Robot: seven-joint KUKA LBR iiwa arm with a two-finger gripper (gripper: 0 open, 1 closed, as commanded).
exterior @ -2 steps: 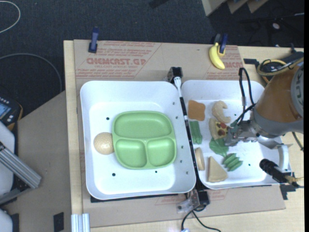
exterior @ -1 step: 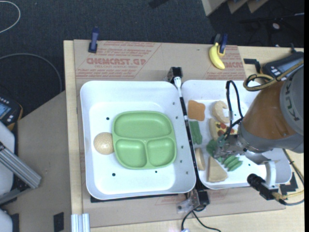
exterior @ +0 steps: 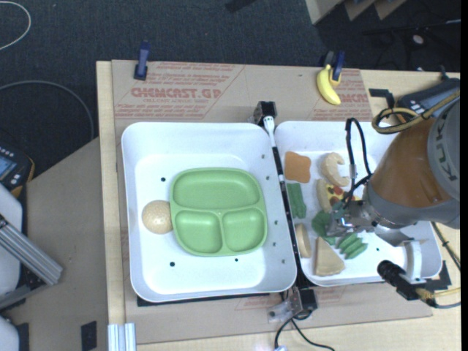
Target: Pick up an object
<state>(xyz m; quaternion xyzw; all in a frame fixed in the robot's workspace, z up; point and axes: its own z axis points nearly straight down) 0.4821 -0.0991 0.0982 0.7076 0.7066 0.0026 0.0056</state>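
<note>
Left bin: shallow white plastic bin [exterior: 139, 196] held a pale green three-compartment plastic tray [exterior: 218, 210], and a round beige ball-like toy [exterior: 156, 216] lay touching the tray's left edge.

Divider: a black clip [exterior: 265, 111] sat at the top of the seam between the two bins.

Right bin: second shallow white bin [exterior: 307, 134] carried the toy food: an orange square slab [exterior: 297, 166], a long green pod-shaped piece [exterior: 296, 200], a pale bitten bread-like piece [exterior: 335, 168], a tan wedge [exterior: 326, 259] and a dark green leafy piece [exterior: 322, 222] beside a green bean-like pod [exterior: 354, 246].

Bench edge: a yellow plastic banana [exterior: 328, 88] lay outside the bins, above the right one.

Gripper: two-finger gripper [exterior: 339, 221] sat low in the right bin, over the green leafy piece; the wrist hid its tips, so whether it was released or clenched could not be told.

Target versus gripper: the leafy piece lay directly beneath or just left of the gripper, the bean-like pod just beside it on the lower right; contact could not be confirmed.

Doing the step well: it probably called for a straight descent centred on one piece only, closing across its narrow side, keeping clear of the crowded tan wedge, then lifting vertically.
</note>
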